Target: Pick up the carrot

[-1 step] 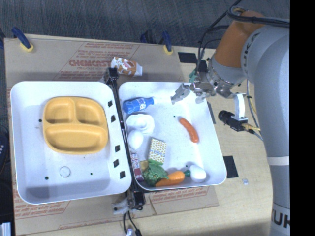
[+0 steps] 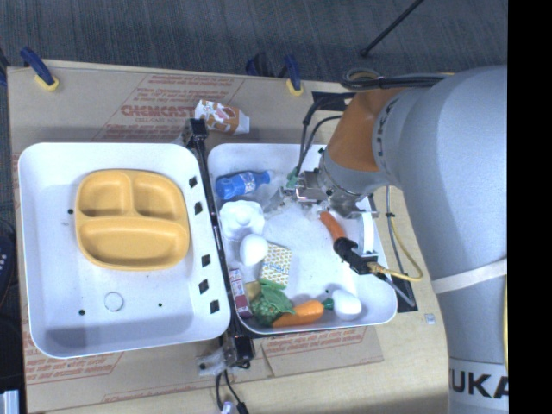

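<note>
Currently logging, as I see it: gripper (image 2: 332, 222) low in right bin (image 2: 379, 310), upper right part, under grey arm (image 2: 431, 162); grip state I cannot tell. Orange piece just beneath wrist, identity unclear. Carrot (image 2: 302, 314) at bin's near edge, beside green leafy item (image 2: 272, 303) and white egg (image 2: 347, 304). Blue bottle (image 2: 241, 184) at far left. Left bin (image 2: 52, 335): yellow divided tray (image 2: 131, 218).

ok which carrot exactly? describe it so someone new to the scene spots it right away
Start at the right white bin, the cluttered one beside the bin with the yellow divided plate. Go to its near edge, where the carrot lies flat between a white egg and a green leafy toy. It is the orange, tapered piece with a small green tip, apart from the orange item up by the tool.
</note>
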{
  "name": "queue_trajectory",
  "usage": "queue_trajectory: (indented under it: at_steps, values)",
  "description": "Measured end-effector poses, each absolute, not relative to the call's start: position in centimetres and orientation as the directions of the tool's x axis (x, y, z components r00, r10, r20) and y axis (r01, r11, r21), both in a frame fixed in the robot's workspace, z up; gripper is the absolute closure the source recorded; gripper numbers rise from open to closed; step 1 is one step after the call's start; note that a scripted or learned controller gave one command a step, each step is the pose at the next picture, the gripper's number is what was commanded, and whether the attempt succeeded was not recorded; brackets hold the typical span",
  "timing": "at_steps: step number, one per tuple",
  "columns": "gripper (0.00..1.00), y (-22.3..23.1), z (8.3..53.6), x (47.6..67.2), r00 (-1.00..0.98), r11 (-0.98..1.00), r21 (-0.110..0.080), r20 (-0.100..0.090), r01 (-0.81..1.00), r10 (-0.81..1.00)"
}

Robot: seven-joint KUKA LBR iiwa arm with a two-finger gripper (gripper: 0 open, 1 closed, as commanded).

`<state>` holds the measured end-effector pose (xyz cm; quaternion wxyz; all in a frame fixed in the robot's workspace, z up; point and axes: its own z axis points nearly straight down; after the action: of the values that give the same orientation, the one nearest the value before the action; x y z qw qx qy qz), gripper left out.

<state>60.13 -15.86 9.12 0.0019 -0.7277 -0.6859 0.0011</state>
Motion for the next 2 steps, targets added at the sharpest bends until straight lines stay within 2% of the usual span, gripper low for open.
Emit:
queue_trajectory:
  at_steps: [1,2]
  values:
    - [0.00,-19.2,14.2,59.8,-0.181,0.181,-0.002,0.000,0.984,0.984]
    - [0.00,-17.5,9.1,59.8,-0.075,0.075,-0.005,0.002,0.997,0.997]
